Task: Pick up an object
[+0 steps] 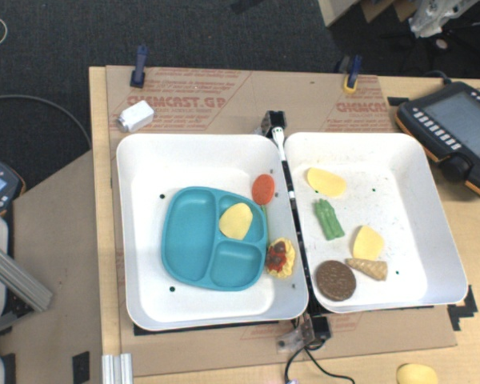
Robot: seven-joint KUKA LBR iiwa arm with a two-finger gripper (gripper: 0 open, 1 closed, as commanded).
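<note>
I cannot tell how the jaws stand from this feed, so I report only what lies in the bins.

In the right bin (pixel 416 174), a flat yellow piece (pixel 326 182) lies near the far left corner. A green item (pixel 330 219) lies just below it. Nearer the front, a yellow wedge (pixel 369 242) sits right above a tan cone (pixel 368 269), the two touching or nearly so. A brown round disc (pixel 336 280) rests just left of the cone, close to the front wall.

In the left bin (pixel 136 214), a teal divided plate (pixel 194 238) takes up the middle. A pale yellow piece (pixel 236 221) lies in its upper right compartment. A red-orange round object (pixel 263 189) sits just off the plate's far right corner, near the wall between the bins. A yellow and red object (pixel 279 258) leans against the plate's right edge, towards the front.

Both bins rest on a cardboard sheet over the worktop (pixel 224 94). A small white block (pixel 136 117) lies beyond the left bin's far corner. A blue clamp (pixel 138 66) and a yellow clamp (pixel 352 74) grip the far edge. A dark handheld controller (pixel 452 130) lies to the right.
</note>
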